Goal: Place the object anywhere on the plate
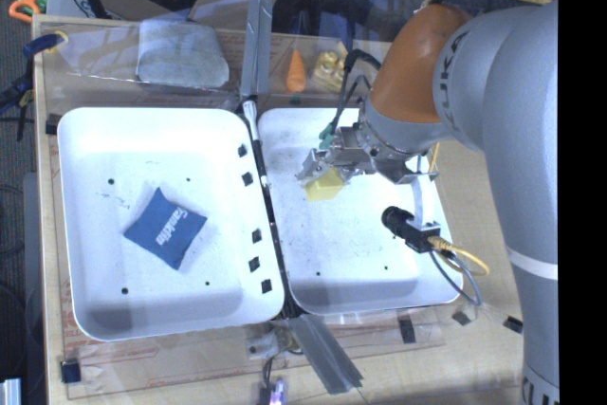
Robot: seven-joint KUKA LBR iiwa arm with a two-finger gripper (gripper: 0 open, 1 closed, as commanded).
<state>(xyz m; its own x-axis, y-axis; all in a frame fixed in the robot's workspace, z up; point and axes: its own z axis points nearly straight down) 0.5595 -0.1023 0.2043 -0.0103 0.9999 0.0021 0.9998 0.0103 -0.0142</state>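
Observation:
A small yellow object [324,188] lies in the right bin [360,289], in its upper middle part. My gripper [321,170] is right over the yellow object's upper edge, coming in from the right under the grey wrist and orange band. The gripper body hides the top of the object, and I cannot make out whether the object is gripped or resting on the bin floor. A flat blue square pad with white lettering [166,228] lies in the middle of the left bin [95,147], far from the gripper.
A black cable plug with a yellow cord [410,229] hangs over the right bin's right side. A divider ridge with black clips [258,223] separates the bins. Behind the bins sit a grey pouch [182,57], an orange carrot-like item [296,71] and a pale yellow piece [329,68].

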